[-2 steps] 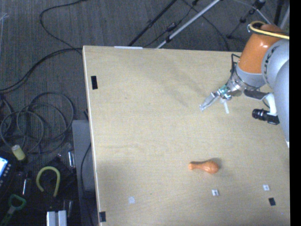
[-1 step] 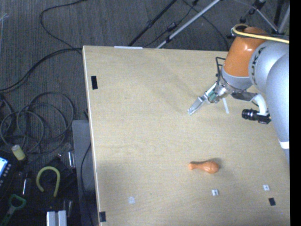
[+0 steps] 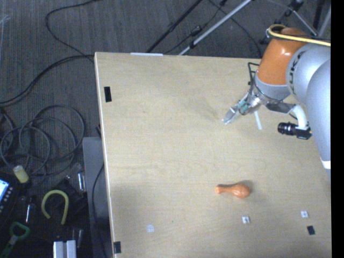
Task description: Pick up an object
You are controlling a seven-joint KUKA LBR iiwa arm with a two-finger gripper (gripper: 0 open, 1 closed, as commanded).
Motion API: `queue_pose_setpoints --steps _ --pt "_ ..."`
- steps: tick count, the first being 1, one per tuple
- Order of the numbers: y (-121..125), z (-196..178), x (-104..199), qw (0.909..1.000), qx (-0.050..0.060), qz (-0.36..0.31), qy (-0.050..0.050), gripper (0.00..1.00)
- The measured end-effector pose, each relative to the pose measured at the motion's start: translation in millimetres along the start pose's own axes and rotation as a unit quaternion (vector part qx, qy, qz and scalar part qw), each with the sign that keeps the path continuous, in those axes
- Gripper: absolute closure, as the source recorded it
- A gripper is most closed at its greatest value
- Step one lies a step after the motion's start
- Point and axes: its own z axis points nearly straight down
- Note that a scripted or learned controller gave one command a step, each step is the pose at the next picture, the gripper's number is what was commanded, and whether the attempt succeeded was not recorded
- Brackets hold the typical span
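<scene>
An orange pear-shaped object (image 3: pixel 234 190) lay on its side on the bare wooden bench (image 3: pixel 161 144), well apart from the hand (image 3: pixel 236 113), whose fingers were too blurred to judge.

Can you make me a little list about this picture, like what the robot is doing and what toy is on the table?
surface: tan wooden board
object: small orange pear-shaped thing, lying on its side
object place: lower middle of the board, by itself
gripper: above the upper right part of the board, pointing left
gripper and object: apart, nothing between the fingers
arm: grey with an orange band, coming in from the right
floor: dark carpet with black cables
</scene>
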Motion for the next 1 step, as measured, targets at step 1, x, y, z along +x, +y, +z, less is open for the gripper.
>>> queue_pose_setpoints --steps 1 --pt "7.6 -83.1 32.1 0.9982 0.001 0.06 0.001 1.0"
